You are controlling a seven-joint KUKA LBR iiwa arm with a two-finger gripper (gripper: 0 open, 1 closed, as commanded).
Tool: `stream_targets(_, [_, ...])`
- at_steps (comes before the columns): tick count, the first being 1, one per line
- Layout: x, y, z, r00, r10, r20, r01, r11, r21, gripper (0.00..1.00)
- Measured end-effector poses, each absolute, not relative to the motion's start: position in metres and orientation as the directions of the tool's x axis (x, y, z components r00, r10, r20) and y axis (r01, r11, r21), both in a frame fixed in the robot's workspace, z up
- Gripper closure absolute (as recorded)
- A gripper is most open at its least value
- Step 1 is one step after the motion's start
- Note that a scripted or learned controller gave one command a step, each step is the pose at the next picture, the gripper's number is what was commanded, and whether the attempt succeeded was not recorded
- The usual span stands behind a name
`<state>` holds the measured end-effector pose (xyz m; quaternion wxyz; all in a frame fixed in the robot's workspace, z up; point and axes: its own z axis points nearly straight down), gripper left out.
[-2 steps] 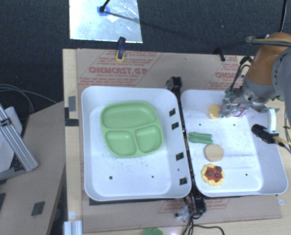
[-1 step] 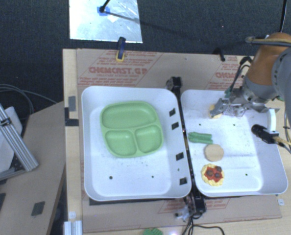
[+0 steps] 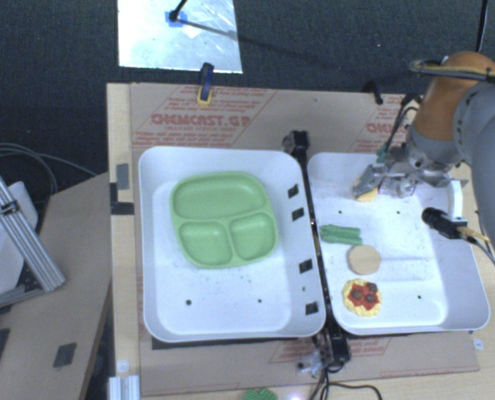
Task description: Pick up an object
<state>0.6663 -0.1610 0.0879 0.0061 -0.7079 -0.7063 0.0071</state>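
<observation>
White plastic, 2 shallow bins sit side by side on the worktop. A green 3-compartment tray (image 3: pixel 224 217) with rounded corners lies in the left bin (image 3: pixel 160 307). In the right bin (image 3: pixel 460 302) lie a green bean-like piece (image 3: pixel 340 234), a flat tan disc (image 3: pixel 364 259) and a small round pizza (image 3: pixel 362 297). At its far edge the hand (image 3: pixel 379 183) pinches a pale yellow piece (image 3: pixel 365 194).

Looks like a robotics lab: two white bins (image 3: pixel 231 161) on a cardboard-covered bench (image 3: pixel 231 111), dark carpet (image 3: pixel 47 57), aluminium framing (image 3: pixel 14 232), loose cables (image 3: pixel 31 157).
</observation>
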Motion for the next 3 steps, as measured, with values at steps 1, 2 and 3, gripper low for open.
stream_targets(1, [0.522, -0.125, 0.084, 0.002, 1.000, 0.005, 1.000, -0.002, -0.012, 0.00])
stream_targets(2, [0.530, -0.127, 0.095, -0.001, 1.000, 0.000, 1.000, 0.001, 0.004, 1.00])
stream_targets(3, [0.530, -0.127, 0.095, 0.000, 1.000, 0.000, 1.000, 0.000, 0.003, 0.00])
